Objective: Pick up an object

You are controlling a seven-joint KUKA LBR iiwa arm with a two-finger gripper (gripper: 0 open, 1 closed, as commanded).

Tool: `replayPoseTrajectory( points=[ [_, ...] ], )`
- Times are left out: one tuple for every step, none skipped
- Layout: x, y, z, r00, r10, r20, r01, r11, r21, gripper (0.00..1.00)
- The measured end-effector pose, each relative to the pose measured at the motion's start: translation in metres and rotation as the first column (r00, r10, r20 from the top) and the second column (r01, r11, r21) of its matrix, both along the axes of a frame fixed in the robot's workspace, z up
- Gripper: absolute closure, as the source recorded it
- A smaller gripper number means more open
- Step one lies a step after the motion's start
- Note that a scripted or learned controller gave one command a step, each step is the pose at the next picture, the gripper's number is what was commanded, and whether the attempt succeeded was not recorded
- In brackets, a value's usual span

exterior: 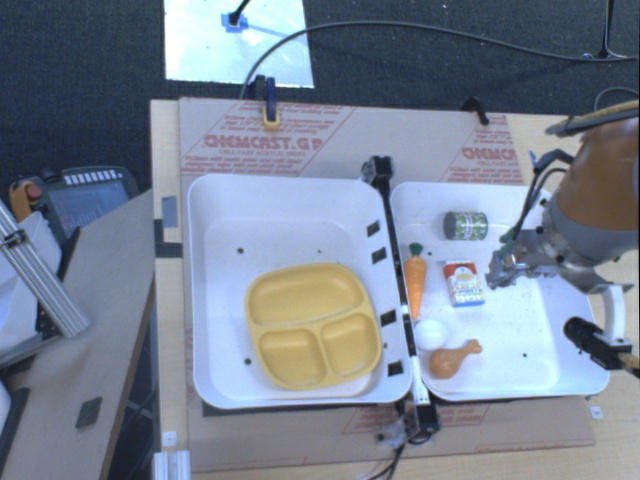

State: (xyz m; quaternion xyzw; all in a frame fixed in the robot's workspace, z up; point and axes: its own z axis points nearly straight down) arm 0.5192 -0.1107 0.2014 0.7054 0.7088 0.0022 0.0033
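Hovering over the right white plastic bin [560, 368], the two-finger gripper [500, 268] gives no clear sight of whether it is open or shut. Just left of it lies the small red-and-white carton [463, 283], its label too small to read. Descending off-centre could nudge that carton toward the orange toy carrot [415, 280] beyond. "CHEMCAST GP" is printed on the brown paper-faced sheet [262, 142] behind.

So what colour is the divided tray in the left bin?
Yellow; the divided tray shows clearly in the camera view.
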Motion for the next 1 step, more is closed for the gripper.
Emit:
replayPoseTrajectory(
  points=[
    [0.0004, 0.0037, 0.0442, 1.0, 0.0, -0.001, 0.0, 1.0, 0.0, 1.0]
  ],
)
